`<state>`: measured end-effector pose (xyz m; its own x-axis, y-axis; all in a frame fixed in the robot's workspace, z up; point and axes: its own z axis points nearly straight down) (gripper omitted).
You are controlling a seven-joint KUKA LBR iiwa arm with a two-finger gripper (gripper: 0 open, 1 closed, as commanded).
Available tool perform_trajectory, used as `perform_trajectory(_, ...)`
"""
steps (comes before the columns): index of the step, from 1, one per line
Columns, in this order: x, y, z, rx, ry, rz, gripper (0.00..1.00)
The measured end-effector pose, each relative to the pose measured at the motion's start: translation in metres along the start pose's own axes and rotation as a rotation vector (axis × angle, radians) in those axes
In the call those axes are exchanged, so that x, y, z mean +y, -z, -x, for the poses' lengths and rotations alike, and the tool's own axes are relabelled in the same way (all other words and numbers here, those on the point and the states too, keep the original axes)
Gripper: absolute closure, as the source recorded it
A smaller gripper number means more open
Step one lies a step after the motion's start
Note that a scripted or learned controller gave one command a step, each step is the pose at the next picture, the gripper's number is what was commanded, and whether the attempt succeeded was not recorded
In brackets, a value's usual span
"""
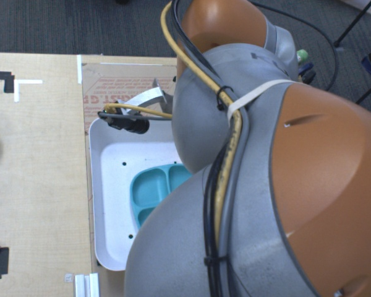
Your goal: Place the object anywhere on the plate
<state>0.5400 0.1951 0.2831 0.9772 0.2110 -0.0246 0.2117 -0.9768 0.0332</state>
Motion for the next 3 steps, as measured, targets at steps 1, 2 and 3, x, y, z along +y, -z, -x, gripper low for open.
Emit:
perform_trajectory(1,0.003,0.008,-0.001,-0.002,0.000,0.004,1.00)
perform_trajectory(2,0.005,0.015,-0.001,-0.004,0.000,0.009,1.00)
perform_trajectory(3,0.008,0.022,-0.002,-0.006,0.001,0.014,1.00)
